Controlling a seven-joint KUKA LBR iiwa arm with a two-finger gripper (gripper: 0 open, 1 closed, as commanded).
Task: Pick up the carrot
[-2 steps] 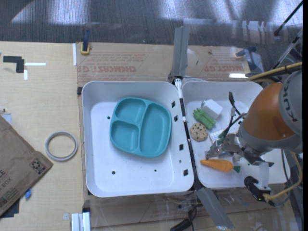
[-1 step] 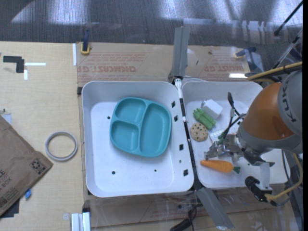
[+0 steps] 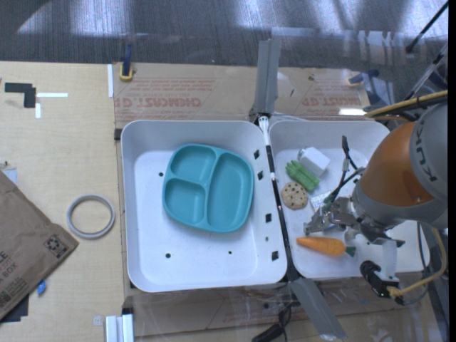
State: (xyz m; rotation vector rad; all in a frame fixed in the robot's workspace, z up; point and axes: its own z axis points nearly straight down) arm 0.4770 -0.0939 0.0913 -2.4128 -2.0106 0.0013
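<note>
Carrot: orange tapered plastic carrot (image 3: 322,245) is lying flat near the front of the right white bin (image 3: 370,128).
Gripper: metal two-finger gripper (image 3: 322,224) is hovering just above it; finger state, cannot tell.
Advice: straddling the carrot's thick middle is looking safest.

You see the bulky grey robot arm (image 3: 436,144) at right, with a broad glossy orange band (image 3: 396,169) above its wrist. Thin black cables (image 3: 345,164) loop beside the small metallic two-finger gripper (image 3: 322,221).
</note>
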